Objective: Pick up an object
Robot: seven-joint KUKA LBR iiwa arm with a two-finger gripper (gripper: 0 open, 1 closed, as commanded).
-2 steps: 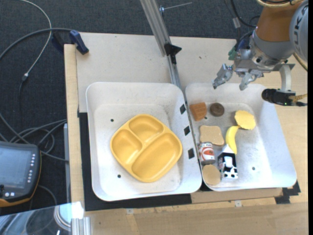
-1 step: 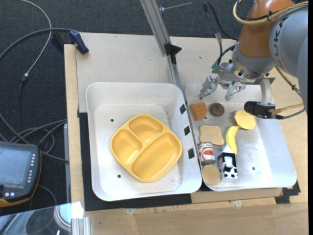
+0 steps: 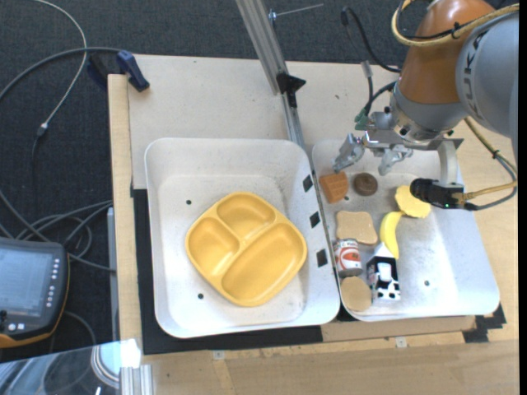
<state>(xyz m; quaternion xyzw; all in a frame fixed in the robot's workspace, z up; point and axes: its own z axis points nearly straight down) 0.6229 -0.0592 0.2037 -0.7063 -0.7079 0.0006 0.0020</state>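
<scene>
my jaws point(image 3: 372, 148) hang spread over the far end of the right white bin point(image 3: 461, 253), pinching nothing, with the small brown round disc point(image 3: 366, 184) just below them and the orange-brown wedge block point(image 3: 333, 187) beside it against the bin's left wall. the disc looks light, stiff and flat, so i judge a grip across its rim best. the wall crowds the wedge; there's open room on the bin's right side.

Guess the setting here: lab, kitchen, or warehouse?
Most likely a robotics lab set up for grasping trials. A grey and orange arm reaches over two white bins, toy food such as a banana lies in the right one, and cables trail on dark carpet beside a handheld control pendant.
</scene>
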